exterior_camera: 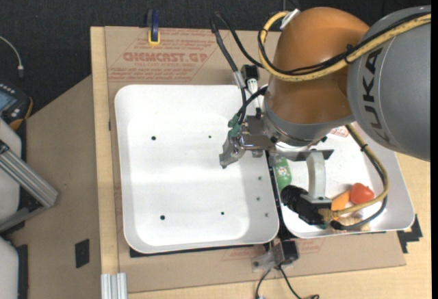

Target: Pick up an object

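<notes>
The arm point(393, 79) reaches in from the right, and its orange band point(315, 51) covers much of the right bin point(395, 203). The hand point(231, 149) hangs below the wrist over the right-hand part of the left bin point(178, 174), close to the rim where the two bins meet. From this angle I cannot tell whether the hand is open or closed, and nothing can be seen gripped in it.

The things to pick all lie in the right bin, well apart from the hand.
- **Red thing:** a red thing point(361, 192), rounded and glossy, sits toward the near right corner.
- **Orange piece:** just to the left of the red thing, and touching it or nearly so, is a smaller orange piece point(340, 202).
- **Tan piece:** a pale tan piece point(352, 221) lies in front of those two, along the near wall. Its shape is hard to make out.
- **Green thing:** a slim green thing point(280, 172) lies against the bin's left wall, partly under the wrist, with a small pale mark on it.

The left bin is white, with four small dark dots on its floor. Both bins rest on a brown cardboard sheet point(171, 55) with red print, which lies on the surface. A blue and yellow clamp point(152, 24) grips the sheet's far edge.
</notes>
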Controlling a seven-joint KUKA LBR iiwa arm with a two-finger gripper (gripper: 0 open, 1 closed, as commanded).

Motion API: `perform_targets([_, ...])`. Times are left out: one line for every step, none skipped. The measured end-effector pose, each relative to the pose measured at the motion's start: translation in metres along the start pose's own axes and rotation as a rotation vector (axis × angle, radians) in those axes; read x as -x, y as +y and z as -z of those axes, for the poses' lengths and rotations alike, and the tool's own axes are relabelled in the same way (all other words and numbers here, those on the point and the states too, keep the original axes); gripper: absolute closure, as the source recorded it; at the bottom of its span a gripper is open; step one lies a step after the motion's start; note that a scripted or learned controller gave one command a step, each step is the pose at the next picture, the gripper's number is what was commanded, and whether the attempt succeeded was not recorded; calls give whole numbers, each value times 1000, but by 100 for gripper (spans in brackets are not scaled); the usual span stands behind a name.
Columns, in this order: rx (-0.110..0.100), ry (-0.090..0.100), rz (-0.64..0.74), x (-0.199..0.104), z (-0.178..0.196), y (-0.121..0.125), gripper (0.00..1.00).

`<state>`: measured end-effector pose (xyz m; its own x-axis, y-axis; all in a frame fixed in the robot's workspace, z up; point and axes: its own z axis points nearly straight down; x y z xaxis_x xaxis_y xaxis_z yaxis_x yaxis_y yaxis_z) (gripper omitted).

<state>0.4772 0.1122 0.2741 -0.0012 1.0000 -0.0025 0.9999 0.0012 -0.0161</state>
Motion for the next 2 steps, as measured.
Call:
perform_targets([27, 8, 7, -69, 100, 1, 0])
perform_targets([30, 9, 5, -115, 199, 19, 0])
